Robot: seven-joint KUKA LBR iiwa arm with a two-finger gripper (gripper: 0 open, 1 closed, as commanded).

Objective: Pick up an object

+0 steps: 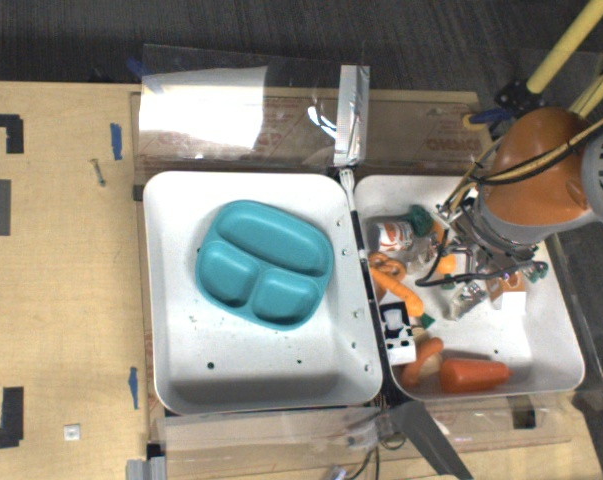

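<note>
The arm reaches in from the right, its orange band (537,166) over the right bin (556,353). The gripper (468,286) hangs low among the clutter in the middle of that bin, surrounded by cables and small items. Along the bin's left side lie an orange carrot-like piece (394,280), a small white and orange can (392,235) and a green piece (420,216). A red-orange pepper-like object (472,372) and a smaller red-orange piece (422,357) rest near the front wall. A black and white card (395,326) lies at the left wall.
The left bin (171,268) holds a teal divided plate (265,261) turned at a slant. A clear plastic sheet and a metal strip (352,113) sit behind the bins. The tan bench (51,288) extends to the left.
</note>
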